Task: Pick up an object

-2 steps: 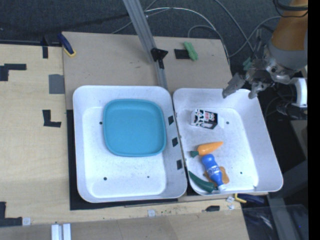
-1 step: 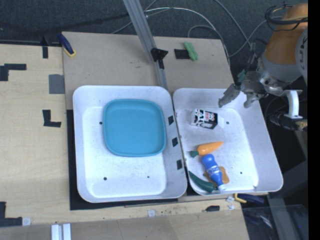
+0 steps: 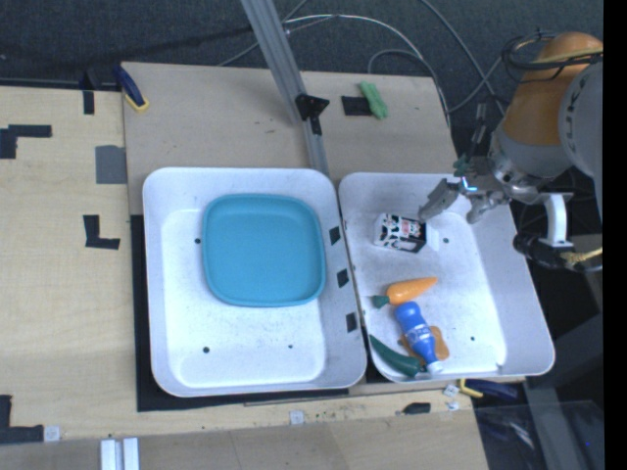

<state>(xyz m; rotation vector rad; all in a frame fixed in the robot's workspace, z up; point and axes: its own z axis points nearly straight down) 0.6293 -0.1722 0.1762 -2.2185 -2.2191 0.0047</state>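
Observation:
In the right bin (image 3: pixel 490 292) lie a small black-and-white patterned box (image 3: pixel 400 232), an orange carrot-shaped toy (image 3: pixel 412 288), and a blue bottle (image 3: pixel 416 332) resting on a green and orange item at the bin's near edge. My gripper (image 3: pixel 458 200) hangs over the far right part of this bin, to the right of the patterned box and apart from it. Its two fingers are spread, and nothing is between them.
The left bin (image 3: pixel 176 292) holds a light blue square plate (image 3: pixel 263 250). A grey metal pole (image 3: pixel 284 67) slants across the bench behind the bins. A green piece (image 3: pixel 373 100) and black tape marks lie on the bench. Cables loop at the back right.

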